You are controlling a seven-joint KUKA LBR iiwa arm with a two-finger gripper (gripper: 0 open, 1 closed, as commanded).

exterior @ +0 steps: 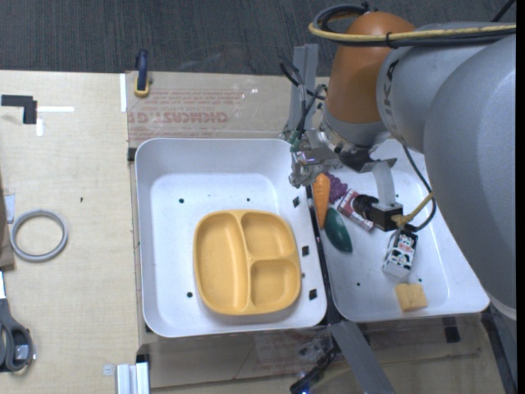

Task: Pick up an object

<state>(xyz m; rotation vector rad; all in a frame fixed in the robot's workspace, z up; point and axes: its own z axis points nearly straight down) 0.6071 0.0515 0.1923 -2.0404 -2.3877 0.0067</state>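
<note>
My gripper (304,169) hangs low over the wall between the two bins, at the far left corner of the right bin (459,290). Just below it an orange carrot (321,193) lies along that bin's left edge, its upper end touching or nearly touching the gripper. A dark green oval piece (338,231) lies at the carrot's lower end. Beside the carrot is a pink and dark red packet (351,207). Further right are a small black-and-white box (399,258) and a tan cube (411,296). The arm hides the rear of the right bin.
A yellow three-compartment plate (246,261) lies in the left bin (164,220). On the bench to the left are a grey tape ring (37,235) and scissors (12,347). A clamp with a blue handle (142,74) stands behind the left bin.
</note>
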